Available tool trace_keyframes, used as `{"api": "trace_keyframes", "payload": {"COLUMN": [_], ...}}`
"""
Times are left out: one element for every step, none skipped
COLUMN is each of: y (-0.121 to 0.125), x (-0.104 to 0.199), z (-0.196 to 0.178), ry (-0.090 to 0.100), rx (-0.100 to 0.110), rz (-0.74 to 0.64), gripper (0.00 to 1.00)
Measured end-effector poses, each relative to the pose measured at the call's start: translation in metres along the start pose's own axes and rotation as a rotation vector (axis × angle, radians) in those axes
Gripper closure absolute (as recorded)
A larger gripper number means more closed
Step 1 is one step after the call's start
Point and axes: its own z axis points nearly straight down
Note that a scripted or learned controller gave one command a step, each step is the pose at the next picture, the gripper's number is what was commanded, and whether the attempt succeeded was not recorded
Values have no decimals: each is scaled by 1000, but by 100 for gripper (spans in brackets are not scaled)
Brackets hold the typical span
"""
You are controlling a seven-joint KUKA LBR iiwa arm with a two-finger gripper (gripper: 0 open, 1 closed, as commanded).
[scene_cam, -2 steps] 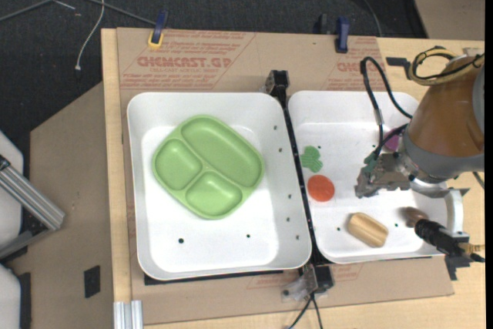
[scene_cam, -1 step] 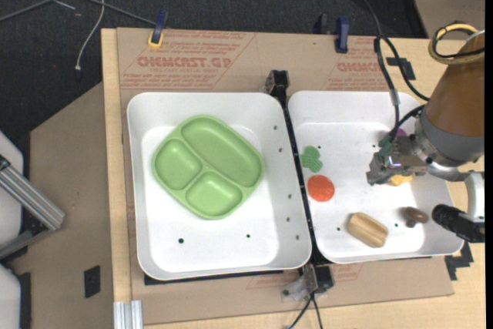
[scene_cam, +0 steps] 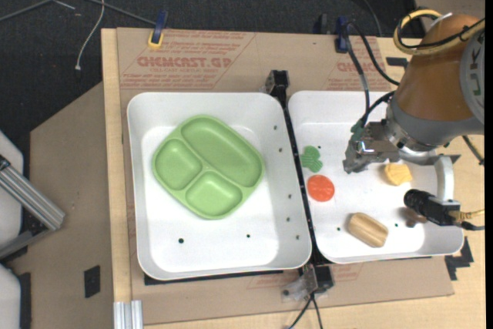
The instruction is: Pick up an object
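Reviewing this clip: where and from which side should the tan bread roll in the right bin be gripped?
Probably from straight above, fingers closing across the short middle of the bread roll. It lies flat and elongated, with bare bin floor along both long sides.

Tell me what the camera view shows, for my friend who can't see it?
A grey and orange robot arm's hand hangs over the right bin, near a green toy, an orange disc, a yellow piece and a tan block. The left bin holds a green divided plate.
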Motion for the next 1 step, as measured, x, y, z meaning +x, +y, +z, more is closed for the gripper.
{"api": "trace_keyframes", "payload": {"y": [23], "x": [52], "z": [6], "ry": [1], "rx": [1], "rz": [-3], "gripper": [100]}}
